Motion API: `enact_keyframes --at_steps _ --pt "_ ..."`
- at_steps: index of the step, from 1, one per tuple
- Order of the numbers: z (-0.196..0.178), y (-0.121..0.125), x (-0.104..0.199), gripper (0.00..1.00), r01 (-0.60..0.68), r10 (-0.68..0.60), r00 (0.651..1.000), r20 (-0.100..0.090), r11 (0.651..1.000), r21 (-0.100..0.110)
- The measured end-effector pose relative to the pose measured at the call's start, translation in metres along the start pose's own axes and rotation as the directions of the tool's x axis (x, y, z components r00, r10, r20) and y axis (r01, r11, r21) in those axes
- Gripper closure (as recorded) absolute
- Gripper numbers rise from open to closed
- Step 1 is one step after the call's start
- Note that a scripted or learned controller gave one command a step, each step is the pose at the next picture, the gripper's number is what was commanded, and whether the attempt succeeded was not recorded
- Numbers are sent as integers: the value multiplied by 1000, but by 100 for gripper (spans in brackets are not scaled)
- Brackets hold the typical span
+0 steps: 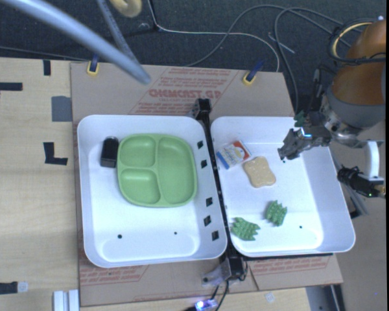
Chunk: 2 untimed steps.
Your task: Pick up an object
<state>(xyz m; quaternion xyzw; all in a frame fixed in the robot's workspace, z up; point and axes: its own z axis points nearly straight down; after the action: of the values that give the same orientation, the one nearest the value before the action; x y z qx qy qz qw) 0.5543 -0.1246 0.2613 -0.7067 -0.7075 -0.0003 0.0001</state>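
In the right bin I see four small things. A tan piece, flat with rounded lobes like a slice of toast, lies near the middle. Just to its left is a small packet in white, red and blue; its print is too small for me to read. Nearer to me lie two green, spiky, leaf-like pieces, a little apart. The pincer hangs over the far right part of this bin, dark and blurred; I cannot tell its opening. The left bin holds a smooth green plate with three compartments and a small black block touching its left edge. The brown cardboard on the counter carries faded red letters.
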Motion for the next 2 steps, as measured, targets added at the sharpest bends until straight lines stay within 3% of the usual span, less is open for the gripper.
enact_keyframes --at_steps 2 --pt "17 23 123 100 6 -6 1000 -1 1000 3"
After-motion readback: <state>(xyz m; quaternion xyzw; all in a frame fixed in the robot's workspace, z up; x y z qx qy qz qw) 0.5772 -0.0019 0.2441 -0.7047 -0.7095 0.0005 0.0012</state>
